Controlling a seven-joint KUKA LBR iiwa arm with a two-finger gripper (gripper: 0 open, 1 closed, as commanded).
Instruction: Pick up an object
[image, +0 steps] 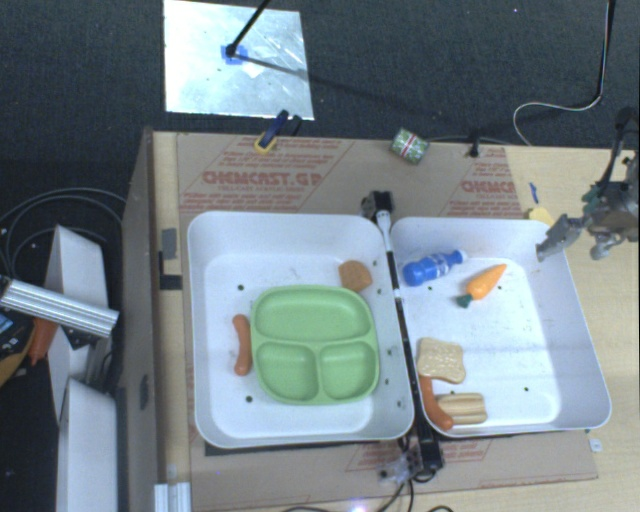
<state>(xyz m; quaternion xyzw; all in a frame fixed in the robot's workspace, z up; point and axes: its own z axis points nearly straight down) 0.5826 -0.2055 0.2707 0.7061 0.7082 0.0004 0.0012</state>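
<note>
two shallow white bins side by side on a cardboard-covered bench, left bin (205, 290) and right bin (570, 330), touching along a shared middle rim. in the left bin, a green divided plate (315, 345) lying flat near the centre, three compartments, nothing in any of them. just left of the plate, a small sausage (241, 345) lying lengthwise, close to the plate's edge but apart from it. at the plate's upper right corner, a round brown cookie-like piece (355, 275), close against the middle rim. in the right bin, a blue bottle (430, 267) on its side near the upper left corner, white cap pointing right. just right of it, a toy carrot (484, 282), tilted, green end down-left. lower down along the left wall, a slice of toast (441, 360), and below that a hot dog bun (458, 408) with a second sausage (431, 400) pressed against its left side by the rim. at the far right, the gripper (556, 238) poised over the upper right corner of the right bin, above the rim, well apart from every item, nothing seen between its fingers; too small and blurred to tell whether spread or closed. beyond the bins, a small green roll (409, 146) on the bench top edge and a shiny sheet (238, 58) on the dark floor.
</note>
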